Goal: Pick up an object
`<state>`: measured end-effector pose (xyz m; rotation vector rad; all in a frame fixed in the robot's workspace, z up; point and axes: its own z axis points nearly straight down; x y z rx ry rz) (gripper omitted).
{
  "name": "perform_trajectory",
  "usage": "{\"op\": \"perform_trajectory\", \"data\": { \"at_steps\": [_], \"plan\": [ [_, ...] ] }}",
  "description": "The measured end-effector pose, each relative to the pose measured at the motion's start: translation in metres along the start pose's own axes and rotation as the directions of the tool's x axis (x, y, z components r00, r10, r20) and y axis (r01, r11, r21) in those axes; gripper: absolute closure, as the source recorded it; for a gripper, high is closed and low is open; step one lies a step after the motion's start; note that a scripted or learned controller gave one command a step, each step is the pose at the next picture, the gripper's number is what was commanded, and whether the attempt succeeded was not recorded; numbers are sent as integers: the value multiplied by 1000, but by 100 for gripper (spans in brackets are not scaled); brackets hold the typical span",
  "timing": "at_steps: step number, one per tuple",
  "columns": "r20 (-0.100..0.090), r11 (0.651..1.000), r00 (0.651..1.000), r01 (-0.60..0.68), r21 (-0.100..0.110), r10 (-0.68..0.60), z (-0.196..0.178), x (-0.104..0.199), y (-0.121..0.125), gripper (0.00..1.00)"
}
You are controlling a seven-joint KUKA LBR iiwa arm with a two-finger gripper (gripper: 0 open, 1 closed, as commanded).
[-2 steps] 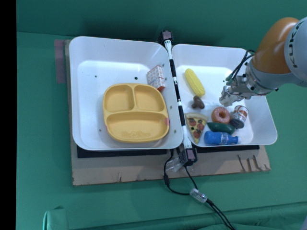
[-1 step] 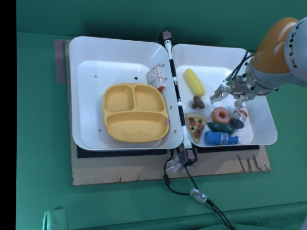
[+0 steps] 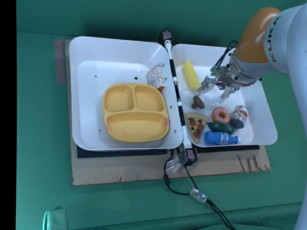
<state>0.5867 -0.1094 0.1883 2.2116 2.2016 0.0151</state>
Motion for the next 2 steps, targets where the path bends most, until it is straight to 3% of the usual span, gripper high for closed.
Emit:
{"op": "perform_trajectory", "data": {
  "at_steps": [1,2],
  "plan": [
    [-2,1000,1000,0,5,0,3,3,76,0],
    [-2,1000,1000,1,29,-1,4,9,113,0]
  ]
}}
